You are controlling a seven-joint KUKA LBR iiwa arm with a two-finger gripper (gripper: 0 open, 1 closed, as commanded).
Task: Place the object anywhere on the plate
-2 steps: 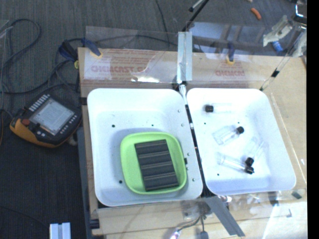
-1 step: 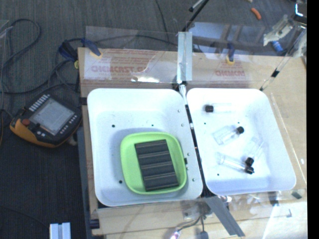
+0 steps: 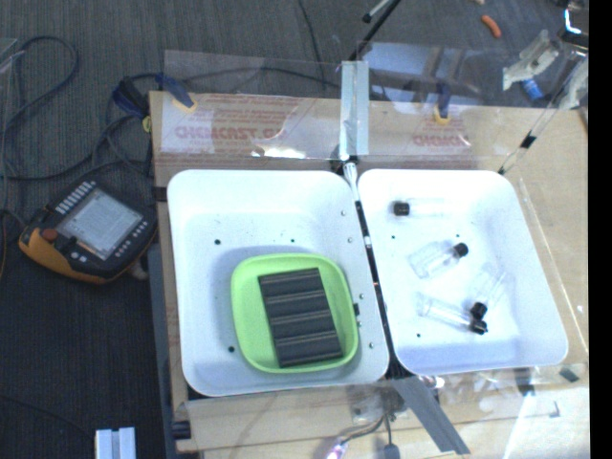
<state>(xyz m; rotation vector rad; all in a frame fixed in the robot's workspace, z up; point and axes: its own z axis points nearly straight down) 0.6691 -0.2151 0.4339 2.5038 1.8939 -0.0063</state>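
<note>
Green is the plate (image 3: 245, 314), and it sits in the left bin (image 3: 201, 218), down toward the front and a bit to the right side of that bin. On the plate lies the dark grey block (image 3: 301, 316). It has ridges across its top, like steps. The block lies flat and a little turned, and it covers most of the middle of the plate, with green showing all around it. The right bin (image 3: 535, 256) sits just beside the left one, and their edges touch in the middle. In the right bin lie some small clear bottles with black caps. One bottle (image 3: 421, 207) lies near the back of the bin. One bottle (image 3: 438, 257) lies near the middle. Two more (image 3: 449, 312) lie close together near the front, with their black caps almost touching. Both bins rest on the wooden counter (image 3: 564, 142). At the back of the counter stands a clear plastic sheet (image 3: 229, 127) with red writing on it. On the dark floor to the left lies a hand controller (image 3: 91, 229), grey and orange, with a screen. Black cables (image 3: 57, 75) curl on the floor near it.
</note>
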